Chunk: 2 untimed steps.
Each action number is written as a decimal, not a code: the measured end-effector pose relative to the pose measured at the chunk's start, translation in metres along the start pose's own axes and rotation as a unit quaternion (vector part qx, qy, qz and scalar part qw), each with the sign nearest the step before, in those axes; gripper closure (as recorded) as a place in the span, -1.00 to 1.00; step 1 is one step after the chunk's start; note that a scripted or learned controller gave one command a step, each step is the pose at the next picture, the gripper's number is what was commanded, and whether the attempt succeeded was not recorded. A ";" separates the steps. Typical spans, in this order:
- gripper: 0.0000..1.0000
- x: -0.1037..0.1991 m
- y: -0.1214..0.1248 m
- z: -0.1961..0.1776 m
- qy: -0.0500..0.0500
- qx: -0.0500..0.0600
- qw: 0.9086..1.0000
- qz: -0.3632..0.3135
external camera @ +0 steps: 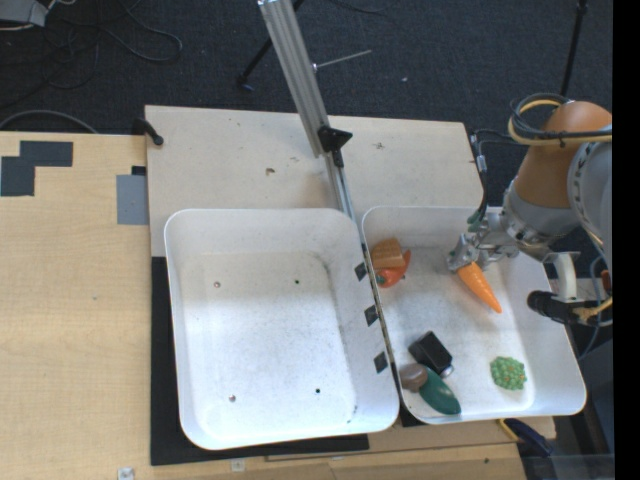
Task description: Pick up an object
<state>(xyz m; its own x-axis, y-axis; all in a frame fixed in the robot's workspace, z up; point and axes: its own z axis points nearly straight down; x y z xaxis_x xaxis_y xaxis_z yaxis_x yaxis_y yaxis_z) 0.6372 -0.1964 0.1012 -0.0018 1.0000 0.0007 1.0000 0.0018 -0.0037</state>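
Note:
My gripper (468,258) hangs over the upper middle of the right bin (560,388), coming in from the right. An orange carrot (481,288) lies slanted on the bin floor. Its thick upper end sits directly at the gripper's tip, and its point faces the lower right. Whether the carrot is gripped is not visible. An orange and red object (390,263) rests against the bin's left wall. Lower down lie a black block (431,352), a small brown piece (412,376), a dark green object (439,397) and a light green bumpy ball (508,372).
The left bin (200,238) stands beside the right one, sharing a divider with black clips. A slanted aluminium post (300,78) rises behind the bins. The arm's orange band (560,153) and cables sit at the right edge.

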 end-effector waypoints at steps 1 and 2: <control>1.00 0.008 0.003 -0.058 -0.001 -0.004 1.000 0.000; 1.00 0.009 -0.003 -0.120 -0.001 -0.004 1.000 0.000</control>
<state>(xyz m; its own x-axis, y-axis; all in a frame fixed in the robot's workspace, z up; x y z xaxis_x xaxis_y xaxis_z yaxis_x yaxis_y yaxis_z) 0.6350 -0.1878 0.2211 -0.0024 1.0000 -0.0016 1.0000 0.0024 0.0049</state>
